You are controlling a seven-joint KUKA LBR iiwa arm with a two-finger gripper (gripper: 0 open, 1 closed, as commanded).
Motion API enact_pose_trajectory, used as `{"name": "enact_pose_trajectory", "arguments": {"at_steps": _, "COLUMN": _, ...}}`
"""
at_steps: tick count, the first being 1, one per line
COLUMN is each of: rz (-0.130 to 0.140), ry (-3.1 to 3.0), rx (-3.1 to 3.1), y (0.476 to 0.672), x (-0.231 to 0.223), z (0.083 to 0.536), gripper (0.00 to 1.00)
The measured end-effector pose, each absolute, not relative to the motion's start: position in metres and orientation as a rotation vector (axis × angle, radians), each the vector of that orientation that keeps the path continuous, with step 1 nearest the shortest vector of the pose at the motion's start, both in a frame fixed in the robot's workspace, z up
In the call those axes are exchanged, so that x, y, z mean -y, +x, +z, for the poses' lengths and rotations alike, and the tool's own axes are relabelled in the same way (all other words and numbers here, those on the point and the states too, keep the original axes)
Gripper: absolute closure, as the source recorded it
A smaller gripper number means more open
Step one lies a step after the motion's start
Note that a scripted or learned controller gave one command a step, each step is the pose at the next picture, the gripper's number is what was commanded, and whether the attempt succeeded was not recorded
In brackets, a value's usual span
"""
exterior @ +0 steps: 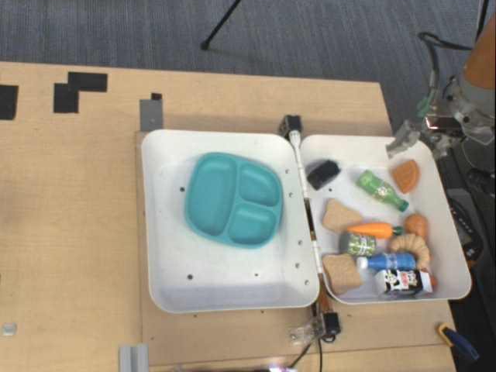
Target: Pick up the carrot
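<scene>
From my console I see the fingers [404,139] at the upper right corner of the right bin [459,239], over its far rim, with the grey wrist and orange-banded arm [477,76] behind them at the frame's right side; whether they are apart or together I cannot tell, and nothing shows between them; just below them, inside the bin, lies an orange slice-shaped piece [406,175]. The carrot [370,229] lies on its side near the middle of the right bin, well apart from the fingers, its green top pointing right; a slice of bread [336,215] touches it on the left, a small green can [360,245] sits just below it, and a brown egg-shaped item [416,225] lies just to its right. A croissant [411,245] curves below the egg-shaped item; a blue bottle [391,262] and a black-and-white carton [403,282] lie near the bin's front edge, beside a second bread slice [341,272]. A green bottle [381,190] lies tilted in the upper part of the bin; a black object [322,173] rests near the upper left corner. The left bin [167,277] holds a teal divided plate [232,199]; both bins stand on the light wooden table [70,231].
</scene>
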State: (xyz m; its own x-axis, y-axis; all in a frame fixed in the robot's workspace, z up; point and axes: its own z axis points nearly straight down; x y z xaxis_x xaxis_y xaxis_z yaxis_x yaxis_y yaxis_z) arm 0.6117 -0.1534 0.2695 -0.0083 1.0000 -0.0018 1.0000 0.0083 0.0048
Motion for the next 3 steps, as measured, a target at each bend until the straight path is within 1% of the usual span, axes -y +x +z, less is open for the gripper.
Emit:
{"name": "enact_pose_trajectory", "arguments": {"at_steps": 1, "rz": 0.008, "ry": 2.199, "rx": -2.235, "y": 0.563, "x": 0.197, "z": 0.092, "gripper": 0.0}}
{"name": "enact_pose_trajectory", "arguments": {"at_steps": 2, "rz": 0.011, "ry": 2.438, "rx": -1.97, "y": 0.543, "x": 0.156, "z": 0.088, "gripper": 0.0}}
{"name": "enact_pose_trajectory", "arguments": {"at_steps": 3, "rz": 0.016, "ry": 2.579, "rx": -1.774, "y": 0.529, "x": 0.134, "z": 0.089, "gripper": 0.0}}
